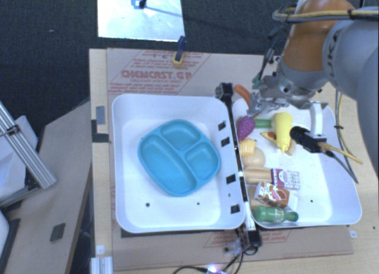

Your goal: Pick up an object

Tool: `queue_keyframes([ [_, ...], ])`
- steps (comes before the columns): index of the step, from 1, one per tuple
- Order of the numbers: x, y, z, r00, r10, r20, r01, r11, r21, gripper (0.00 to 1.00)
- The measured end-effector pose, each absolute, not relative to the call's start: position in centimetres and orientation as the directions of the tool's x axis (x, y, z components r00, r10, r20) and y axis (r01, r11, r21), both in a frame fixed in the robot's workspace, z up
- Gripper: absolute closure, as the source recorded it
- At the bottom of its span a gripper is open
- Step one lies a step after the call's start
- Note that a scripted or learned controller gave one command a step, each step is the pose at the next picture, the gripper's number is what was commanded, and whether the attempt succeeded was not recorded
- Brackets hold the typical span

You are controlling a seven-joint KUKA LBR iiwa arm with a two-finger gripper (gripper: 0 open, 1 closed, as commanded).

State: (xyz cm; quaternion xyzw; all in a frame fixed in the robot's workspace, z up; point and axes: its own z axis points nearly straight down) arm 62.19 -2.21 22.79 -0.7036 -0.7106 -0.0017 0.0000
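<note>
Gripper (257, 104) low over the far end of the right bin (334, 199), close to the wall it shares with the left bin (127, 148). Open or shut: I cannot tell, as my own wrist masks the tips from this slant. Nothing seen in my hold.

Likely target: purple vegetable (246, 127), just beside me on the near side, lying close against that shared wall.

Risks, as I judge them:
- Wall too close. A descent on the purple vegetable may land one side of me on the bin's edge rather than beside the toy, and the closure would catch nothing.
- Crowding. Orange carrot (241, 94) lies just beyond me and yellow corn cob (284, 129) is near on the other flank. I may pinch two, or nudge one and roll the target off line.
- Rounded, smooth body. Squeezed off-centre, it would likely squirt out sideways.
- Green stalk (264, 123) juts toward the corn. A grip on that alone looks too thin to hold.

Look of the target: small, plump, deep magenta-purple, tapered toward one end, glossy like moulded plastic, lying on its side.

Blue plate (177, 155) sits in the left bin, well apart from all this.
</note>
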Motion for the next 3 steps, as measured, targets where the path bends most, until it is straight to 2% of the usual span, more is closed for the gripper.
queue_keyframes([
  [1, 64.0, 3.4, 23.5, -0.01, 1.0, 0.002, 1.0, 0.01, 0.003, 1.0],
  [2, 64.9, 4.5, 23.2, -0.006, 1.0, 0.0, 1.0, 0.006, 0.002, 1.0],
  [3, 64.4, 4.3, 23.3, -0.003, 1.0, -0.001, 1.0, 0.003, 0.0, 1.0],
])
